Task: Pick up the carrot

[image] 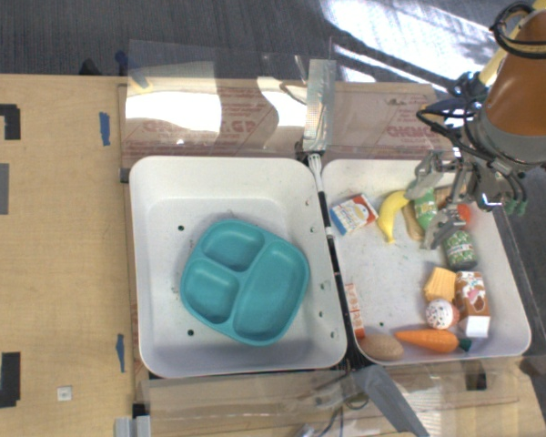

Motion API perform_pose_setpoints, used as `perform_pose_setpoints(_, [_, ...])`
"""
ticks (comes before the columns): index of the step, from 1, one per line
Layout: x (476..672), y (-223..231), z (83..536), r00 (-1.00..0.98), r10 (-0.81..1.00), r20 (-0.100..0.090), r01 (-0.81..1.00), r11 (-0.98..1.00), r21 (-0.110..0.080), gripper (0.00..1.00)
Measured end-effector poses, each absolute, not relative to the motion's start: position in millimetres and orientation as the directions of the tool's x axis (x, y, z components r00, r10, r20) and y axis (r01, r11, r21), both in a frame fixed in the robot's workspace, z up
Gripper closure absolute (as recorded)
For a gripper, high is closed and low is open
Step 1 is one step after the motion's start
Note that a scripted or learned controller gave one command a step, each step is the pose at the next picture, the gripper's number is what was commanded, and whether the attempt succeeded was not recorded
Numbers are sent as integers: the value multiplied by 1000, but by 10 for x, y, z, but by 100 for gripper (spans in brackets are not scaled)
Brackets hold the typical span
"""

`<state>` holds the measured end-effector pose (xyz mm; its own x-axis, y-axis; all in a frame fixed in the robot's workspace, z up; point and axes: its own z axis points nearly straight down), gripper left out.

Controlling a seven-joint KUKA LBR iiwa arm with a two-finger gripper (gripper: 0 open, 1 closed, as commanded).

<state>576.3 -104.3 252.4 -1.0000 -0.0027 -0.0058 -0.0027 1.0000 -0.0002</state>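
Note:
The carrot [429, 340] is orange with a green stub end and lies flat along the near edge of the right bin [382, 280]. My gripper [444, 209] hangs over the far right part of that bin, above a green item [427, 214] and next to a banana [392, 211]. It is well away from the carrot, which lies toward the front of the bin. Nothing can be seen held in it.
The left bin [155, 198] holds a teal divided plate [245, 281]. Around the carrot lie a brown potato [380, 346], a white egg-like ball [439, 314], an orange block [440, 283], a small printed box [471, 291] and a white cube [477, 327]. A small carton [352, 214] sits near the divider.

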Motion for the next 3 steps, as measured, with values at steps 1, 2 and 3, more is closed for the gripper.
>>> perform_pose_setpoints(1, [5006, -1502, 1309, -975, 221, 6, 221, 975, 0, 0])
perform_pose_setpoints(2, [5300, -1279, 899, -955, 296, -13, 296, 955, 2, 0])
perform_pose_setpoints(3, [5333, -1274, 1031, -956, 294, -23, 294, 956, 3, 100])
